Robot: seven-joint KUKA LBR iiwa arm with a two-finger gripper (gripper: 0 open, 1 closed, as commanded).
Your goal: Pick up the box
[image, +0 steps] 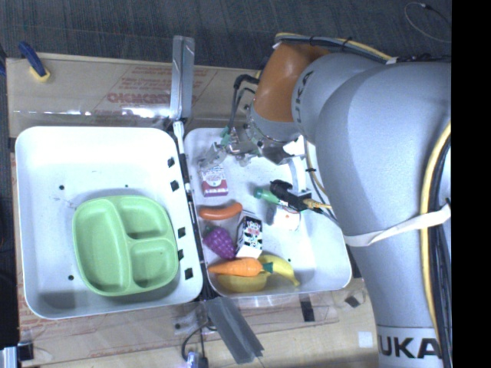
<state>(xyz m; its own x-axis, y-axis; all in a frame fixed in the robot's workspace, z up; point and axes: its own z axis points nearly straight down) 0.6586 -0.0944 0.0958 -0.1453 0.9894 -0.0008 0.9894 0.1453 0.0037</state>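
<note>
Here we count two white bins: the left bin point(31, 205) holds one green, glossy, three-compartment tray point(126, 244); the right bin point(334, 255) holds the toys. The box point(250, 236), a small upright carton printed black and white, stands near the bin's near end, between purple grapes point(219, 243) and a banana point(282, 267), with a carrot point(236, 267) just nearer and a sausage point(220, 211) just farther. The gripper point(230, 146) hangs over the far end beside a red packet point(214, 180); we cannot tell its opening.
</note>
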